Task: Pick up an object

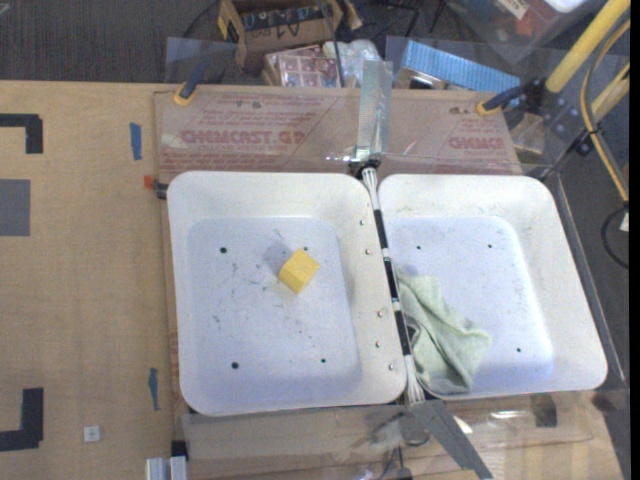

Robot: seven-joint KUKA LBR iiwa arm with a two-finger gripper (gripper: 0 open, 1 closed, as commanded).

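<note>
Two white bins side by side on bench — left bin, right bin. Crumpled pale-green cloth slumped against right bin's near-left wall, likely dropped there. Small yellow block near middle of left bin, clear of walls — open to a grasp; finger state: cannot tell.

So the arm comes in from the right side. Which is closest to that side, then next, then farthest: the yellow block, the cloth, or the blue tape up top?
1. Cloth, in the right bin, against its left wall.
2. Yellow block, near the middle of the left bin.
3. Blue tape, on the bench, left of both bins.
</note>
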